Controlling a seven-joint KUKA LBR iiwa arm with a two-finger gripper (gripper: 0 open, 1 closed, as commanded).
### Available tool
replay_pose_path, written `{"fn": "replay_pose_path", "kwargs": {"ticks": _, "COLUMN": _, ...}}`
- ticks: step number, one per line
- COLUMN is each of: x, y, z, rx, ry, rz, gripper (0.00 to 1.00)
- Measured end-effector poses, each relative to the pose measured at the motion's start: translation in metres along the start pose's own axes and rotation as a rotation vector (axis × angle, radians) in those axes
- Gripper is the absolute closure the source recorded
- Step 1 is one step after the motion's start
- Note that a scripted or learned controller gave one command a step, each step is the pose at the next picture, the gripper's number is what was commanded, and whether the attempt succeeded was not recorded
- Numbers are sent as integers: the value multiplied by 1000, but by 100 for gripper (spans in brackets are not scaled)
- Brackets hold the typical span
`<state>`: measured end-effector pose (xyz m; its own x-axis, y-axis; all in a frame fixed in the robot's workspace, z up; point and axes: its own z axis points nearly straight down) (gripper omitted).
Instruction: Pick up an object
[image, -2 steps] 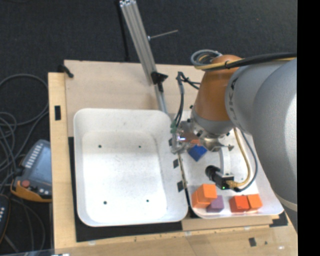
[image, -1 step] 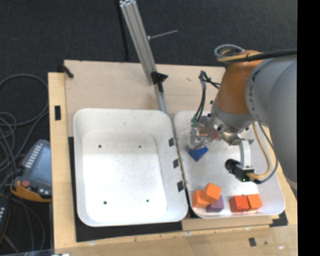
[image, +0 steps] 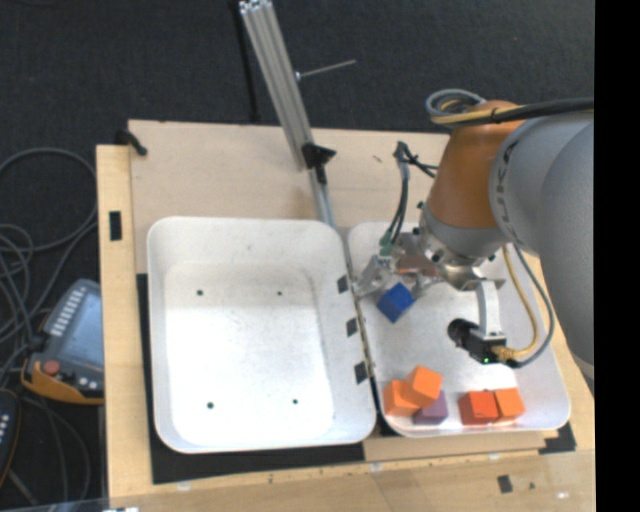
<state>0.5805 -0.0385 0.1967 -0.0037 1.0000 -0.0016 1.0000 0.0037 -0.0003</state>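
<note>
My gripper (image: 398, 280) hangs over the upper left part of the right bin (image: 540, 400), under the grey and orange wrist. A blue block (image: 395, 302) sits directly below it, close to the bin's left wall; whether it is held or lying on the floor is unclear. Along the bin's front edge lie two orange blocks (image: 415, 390) with a purple block (image: 432, 408) tucked against them. Two more orange-red blocks (image: 492, 405) sit side by side to their right.
The left bin (image: 250, 340) stands beside the right one, sharing a raised divider (image: 358, 330). A slanted metal rail (image: 290, 100) runs down to the bins' back edge. Cables and a black fitting (image: 480, 342) hang from the wrist over the right bin.
</note>
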Motion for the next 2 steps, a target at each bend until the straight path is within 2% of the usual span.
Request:
{"fn": "replay_pose_path", "kwargs": {"ticks": 1, "x": -57, "y": 23, "z": 48, "rx": 1, "ry": -3, "rz": 8, "gripper": 0}}
{"fn": "replay_pose_path", "kwargs": {"ticks": 2, "x": -34, "y": 10, "z": -35, "rx": -9, "ry": 1, "rz": 0, "gripper": 0}}
